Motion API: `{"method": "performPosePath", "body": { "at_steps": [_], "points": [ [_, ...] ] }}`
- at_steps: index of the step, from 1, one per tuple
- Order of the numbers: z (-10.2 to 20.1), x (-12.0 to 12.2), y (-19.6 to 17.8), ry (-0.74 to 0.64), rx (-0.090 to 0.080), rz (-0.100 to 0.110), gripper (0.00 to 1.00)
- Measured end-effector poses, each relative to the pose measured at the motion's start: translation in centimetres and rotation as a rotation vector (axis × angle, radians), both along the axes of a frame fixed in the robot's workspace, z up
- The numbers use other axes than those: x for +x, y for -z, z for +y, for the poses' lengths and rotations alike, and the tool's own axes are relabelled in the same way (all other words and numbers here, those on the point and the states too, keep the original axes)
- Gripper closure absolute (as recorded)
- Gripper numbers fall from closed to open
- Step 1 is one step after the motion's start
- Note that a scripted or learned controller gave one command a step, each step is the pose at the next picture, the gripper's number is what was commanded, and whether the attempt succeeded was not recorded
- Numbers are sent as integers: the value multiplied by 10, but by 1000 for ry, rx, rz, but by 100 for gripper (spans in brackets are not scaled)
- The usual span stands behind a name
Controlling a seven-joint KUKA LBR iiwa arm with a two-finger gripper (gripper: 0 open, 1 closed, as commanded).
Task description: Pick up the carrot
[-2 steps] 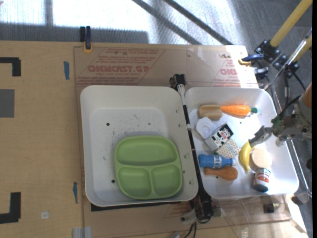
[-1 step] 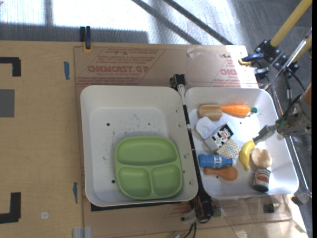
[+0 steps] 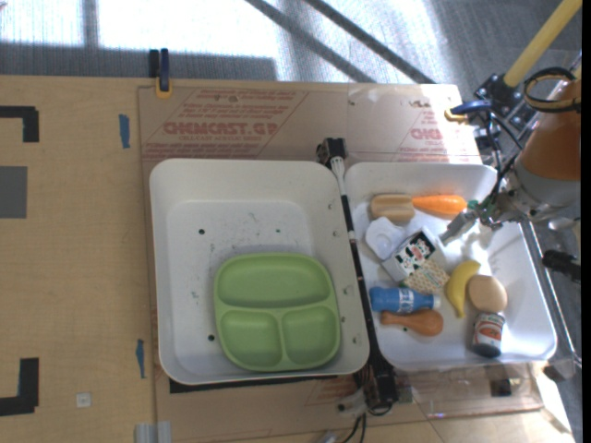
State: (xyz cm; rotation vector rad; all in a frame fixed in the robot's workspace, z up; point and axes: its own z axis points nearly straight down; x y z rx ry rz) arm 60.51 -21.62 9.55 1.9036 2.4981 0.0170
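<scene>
My tool hangs just right of the carrot, positioned to approach; its opening I cannot tell.

Orange carrot lying flat along the right bin's far side, tip pointing right.

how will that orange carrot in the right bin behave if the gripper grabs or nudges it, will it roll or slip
The tapered orange toy carrot looks like smooth, rigid plastic, so it will probably stay stiff and feel light. Its round, tapering body lies on its side, so a nudge may roll it in an arc. The glossy surface could slip from the two-finger gripper unless it is pinched across its thicker part, beside the tan bread roll.
</scene>
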Motion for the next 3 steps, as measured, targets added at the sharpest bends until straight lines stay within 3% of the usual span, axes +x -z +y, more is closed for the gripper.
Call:
{"method": "performPosePath", "body": {
  "at_steps": [1,2,3],
  "points": [
    [8,51,6,465,19,54,0],
    [11,56,7,553,10,87,0],
    [11,56,7,555,10,87,0]
  ]
}}
